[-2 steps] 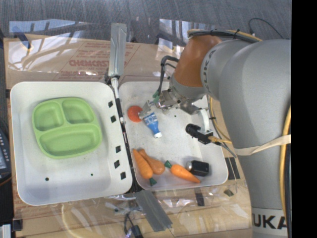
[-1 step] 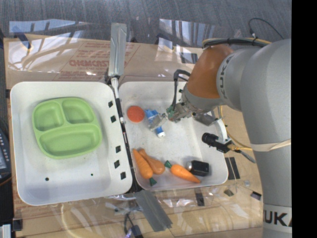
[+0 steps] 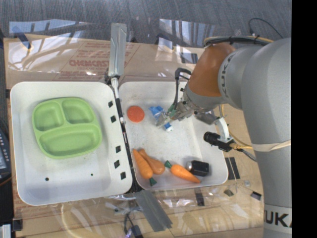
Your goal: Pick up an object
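In the right bin (image 3: 148,90) lie an orange-red round piece (image 3: 135,113), a pair of carrots (image 3: 147,164) against the left wall, a single carrot (image 3: 182,172) near the front, and a small black block (image 3: 199,168). My gripper (image 3: 164,119) reaches down in the bin's middle, its blue-tipped fingers just right of the round piece. Nothing is visible between them.
The left bin (image 3: 25,172) holds a green divided plate (image 3: 66,127). A grey divider strip (image 3: 117,48) runs up from between the bins. My arm's orange band (image 3: 210,73) and grey body cover the right bin's right side.
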`<move>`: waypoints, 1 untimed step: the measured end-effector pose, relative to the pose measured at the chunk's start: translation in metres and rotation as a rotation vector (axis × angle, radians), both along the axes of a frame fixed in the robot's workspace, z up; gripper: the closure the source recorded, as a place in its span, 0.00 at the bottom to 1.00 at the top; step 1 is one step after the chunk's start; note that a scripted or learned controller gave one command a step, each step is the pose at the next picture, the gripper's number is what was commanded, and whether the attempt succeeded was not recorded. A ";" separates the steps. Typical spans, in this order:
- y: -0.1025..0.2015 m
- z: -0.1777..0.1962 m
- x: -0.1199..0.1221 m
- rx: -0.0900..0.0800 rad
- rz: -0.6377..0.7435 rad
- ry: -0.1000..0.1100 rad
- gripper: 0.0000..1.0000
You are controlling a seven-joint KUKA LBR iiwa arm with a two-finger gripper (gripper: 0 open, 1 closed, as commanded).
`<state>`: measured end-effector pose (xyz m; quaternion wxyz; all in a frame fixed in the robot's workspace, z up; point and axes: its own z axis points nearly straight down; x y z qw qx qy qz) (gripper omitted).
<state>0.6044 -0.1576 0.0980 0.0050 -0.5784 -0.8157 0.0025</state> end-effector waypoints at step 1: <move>0.036 -0.012 0.043 -0.009 -0.220 0.032 1.00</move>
